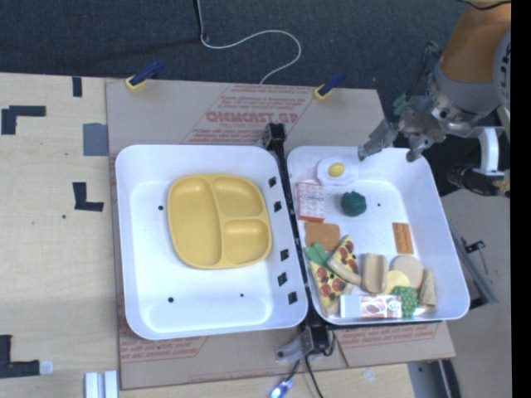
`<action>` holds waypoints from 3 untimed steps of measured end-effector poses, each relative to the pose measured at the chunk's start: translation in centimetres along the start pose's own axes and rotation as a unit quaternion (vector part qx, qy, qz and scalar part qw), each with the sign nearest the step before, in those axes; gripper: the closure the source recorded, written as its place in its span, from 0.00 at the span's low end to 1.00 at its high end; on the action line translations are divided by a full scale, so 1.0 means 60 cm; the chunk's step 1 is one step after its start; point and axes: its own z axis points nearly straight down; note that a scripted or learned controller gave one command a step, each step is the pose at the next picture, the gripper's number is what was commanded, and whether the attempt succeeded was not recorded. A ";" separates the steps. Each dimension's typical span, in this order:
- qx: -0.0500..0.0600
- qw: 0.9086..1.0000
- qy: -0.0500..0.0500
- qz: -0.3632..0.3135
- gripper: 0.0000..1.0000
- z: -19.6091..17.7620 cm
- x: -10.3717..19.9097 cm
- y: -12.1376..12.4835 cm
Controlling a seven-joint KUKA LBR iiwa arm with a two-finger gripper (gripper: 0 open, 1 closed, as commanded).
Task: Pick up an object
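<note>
Above the far edge of the right bin (444, 222), at the right of the scene: gripper (390, 146), open, two dark fingers spread wide apart, nothing between them, hanging from the grey arm (473, 52) with its orange band. Just near of the fingers, in the far left corner of that bin: fried egg (335, 171), white with a yellow yolk. Beside it, a little nearer and to the right: small dark green lump (353, 203), shape hard to make out. Against the bin's left wall: red-and-white printed packet (309, 201), then a brown cracker (323, 235) just near of it. Towards the right wall, apart from the rest: thin orange strip (403, 238). In the near part of the bin, crowded and touching: pizza slices (338, 265), bread slice (373, 272), pale round pieces and a small green sprig (406, 297), with a flat printed box (380, 307) along the near wall. In the left bin (133, 222), well apart from the gripper: yellow divided plate (220, 220), lying flat near the middle. Under both bins: sheet of brown cardboard (241, 110) on the bench (50, 222), held at its far edge by two clamps (145, 75), with a white cable (249, 40) looping across the dark floor beyond.
</note>
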 end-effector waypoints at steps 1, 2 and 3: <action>0.002 1.000 0.000 0.001 0.00 0.157 -0.036 0.029; 0.003 1.000 0.001 0.001 0.00 0.310 -0.056 -0.014; -0.001 1.000 0.000 0.000 1.00 0.284 -0.055 -0.010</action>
